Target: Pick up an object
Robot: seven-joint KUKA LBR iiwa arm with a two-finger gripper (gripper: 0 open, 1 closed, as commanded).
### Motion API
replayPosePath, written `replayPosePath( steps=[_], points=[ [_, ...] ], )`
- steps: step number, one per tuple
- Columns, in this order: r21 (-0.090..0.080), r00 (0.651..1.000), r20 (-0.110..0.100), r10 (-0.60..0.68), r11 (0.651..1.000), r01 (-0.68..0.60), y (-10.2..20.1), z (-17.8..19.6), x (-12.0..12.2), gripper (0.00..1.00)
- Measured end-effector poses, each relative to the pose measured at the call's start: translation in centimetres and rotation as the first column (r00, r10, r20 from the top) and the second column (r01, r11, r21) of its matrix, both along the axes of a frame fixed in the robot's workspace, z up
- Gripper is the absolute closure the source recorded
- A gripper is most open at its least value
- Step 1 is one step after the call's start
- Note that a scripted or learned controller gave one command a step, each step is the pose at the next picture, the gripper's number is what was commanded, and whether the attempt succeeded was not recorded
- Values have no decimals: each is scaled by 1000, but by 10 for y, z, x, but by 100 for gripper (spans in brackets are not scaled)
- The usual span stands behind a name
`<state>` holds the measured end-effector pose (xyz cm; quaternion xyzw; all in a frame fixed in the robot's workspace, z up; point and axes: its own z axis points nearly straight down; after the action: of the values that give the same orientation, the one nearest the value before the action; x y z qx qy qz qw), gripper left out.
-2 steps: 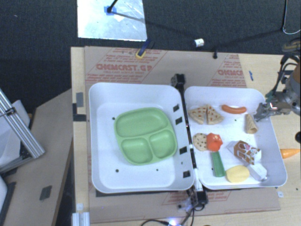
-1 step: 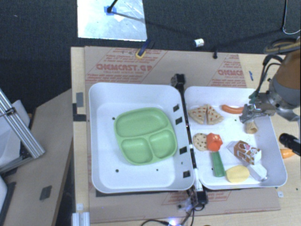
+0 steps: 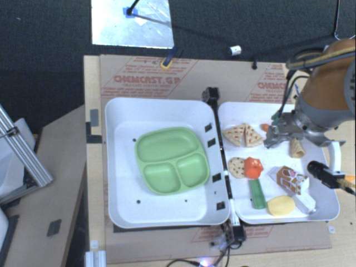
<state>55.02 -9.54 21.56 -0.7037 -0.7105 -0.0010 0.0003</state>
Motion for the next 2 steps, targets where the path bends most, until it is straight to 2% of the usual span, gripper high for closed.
replayPosePath(
  steps=[1, 2],
  points=[
    [0, 1000, 0, 0, 1000, 0, 48, 9, -8, 100],
    [1, 1000, 0, 0, 1000, 0, 96, 19, -25, 100]
  ],
)
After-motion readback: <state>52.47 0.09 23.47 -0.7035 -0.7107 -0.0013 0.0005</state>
